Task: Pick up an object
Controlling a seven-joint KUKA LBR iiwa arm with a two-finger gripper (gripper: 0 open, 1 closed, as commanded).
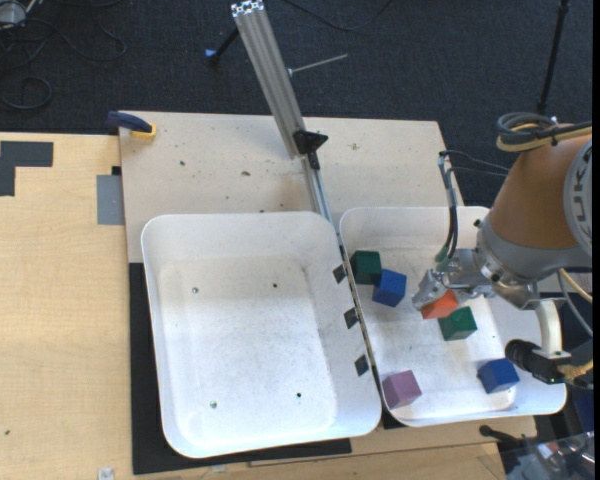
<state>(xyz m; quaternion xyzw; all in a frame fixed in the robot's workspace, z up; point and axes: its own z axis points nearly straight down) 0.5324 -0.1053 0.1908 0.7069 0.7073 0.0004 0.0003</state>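
Orange block (pixel 441 307) sits right at the gripper (pixel 435 296) in the right bin (pixel 420 223); we can't tell its grip state. Beside it: green block (pixel 459 323), blue cube (pixel 389 288), dark green cube (pixel 366 265).

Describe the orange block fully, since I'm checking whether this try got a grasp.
The orange block is a small, matte, cube-like piece in the right bin, tilted. The gripper sits right over its upper left, hiding part of it. A dark green block touches its lower right side. Whether it is lifted off the floor is unclear.
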